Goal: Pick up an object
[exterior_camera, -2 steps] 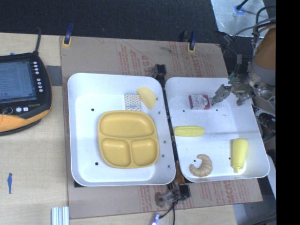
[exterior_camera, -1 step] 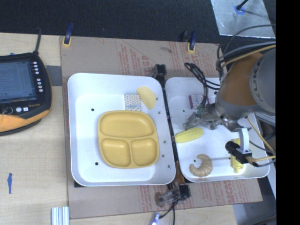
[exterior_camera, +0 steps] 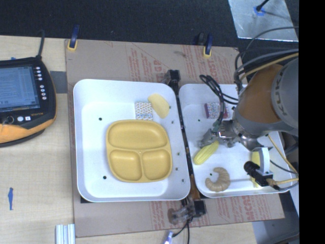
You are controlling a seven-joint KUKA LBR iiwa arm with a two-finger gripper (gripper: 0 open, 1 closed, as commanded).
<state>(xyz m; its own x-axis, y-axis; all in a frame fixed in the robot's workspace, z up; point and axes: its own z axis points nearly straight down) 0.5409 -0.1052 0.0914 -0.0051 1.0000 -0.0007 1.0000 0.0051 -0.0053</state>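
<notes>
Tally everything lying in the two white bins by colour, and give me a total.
Yellow: 3 (divided plate, pale wedge, corn-like piece)
Tan: 1 (croissant)
Printed, mixed colours: 2 (left-bin packet, right-bin packet)
Total: 6

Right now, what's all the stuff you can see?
left bin: 1, white, bench middle
right bin: 1, white, beside it
plate: 1, yellow, left bin
wedge: 1, pale yellow, left bin
patterned packet: 1, whitish, left bin
corn-like piece: 1, yellow, right bin
croissant: 1, tan, right bin
small packet: 1, pinkish, right bin
tablet: 1, black-orange, bench left
clamps: 2, blue, far edge
arm: 1, grey-orange, right
gripper: 1, metal, by corn-like piece
</notes>
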